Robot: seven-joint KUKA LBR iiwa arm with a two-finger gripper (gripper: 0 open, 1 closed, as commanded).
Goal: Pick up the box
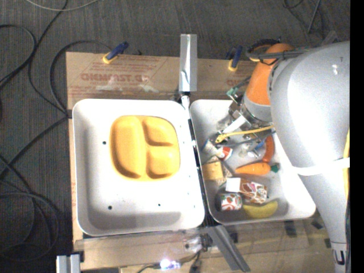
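Box point(253, 190) lies in the right bin point(298, 209), near its front edge, among a carrot point(253, 168), banana point(260, 210) and a small can point(230, 201); not yet lifted. Pincer point(238, 123) is low over the bin's rear clutter, apart from the box; cannot tell its state. Approach, grasp and lift all remain.

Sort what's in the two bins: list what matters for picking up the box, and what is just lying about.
For the job:
- small tan box at the right bin's left wall
- gripper over the right bin

Lying about:
- yellow divided tray in the left bin
- carrot
- banana
- printed can
- white card
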